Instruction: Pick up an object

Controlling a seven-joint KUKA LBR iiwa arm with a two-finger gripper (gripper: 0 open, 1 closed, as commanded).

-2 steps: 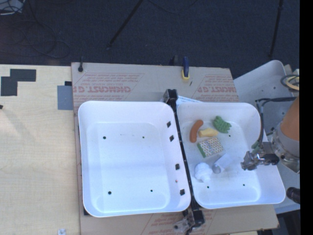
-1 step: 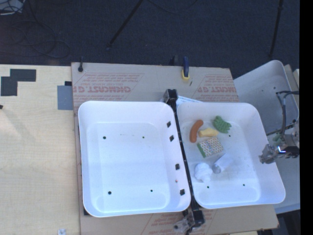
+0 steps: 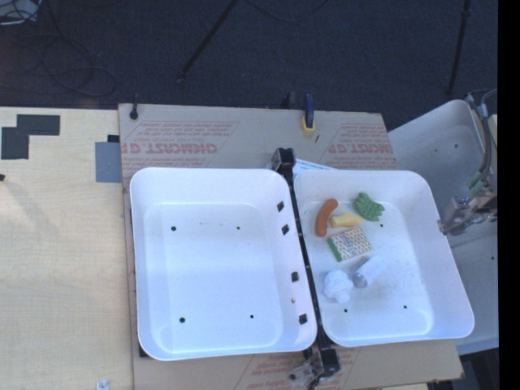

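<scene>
1. Two white bins are carried side by side on the bench (image 3: 57, 283).
2. Nearest in the right bin (image 3: 443, 299), a white lump (image 3: 336, 284) is seen.
3. Beyond it, a checkered block (image 3: 350, 242), an orange sausage (image 3: 325, 217) and a green piece (image 3: 368, 206) are clustered.
4. The jaws' state cannot be told.

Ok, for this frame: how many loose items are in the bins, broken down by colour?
Orange-red: 1, sausage-shaped piece
Yellow: 1, small piece
Green: 1, leafy piece
Green-edged patterned block: 1
White: 2, crumpled lump and small bottle-like item
Total: 6, all in the right bin
</scene>
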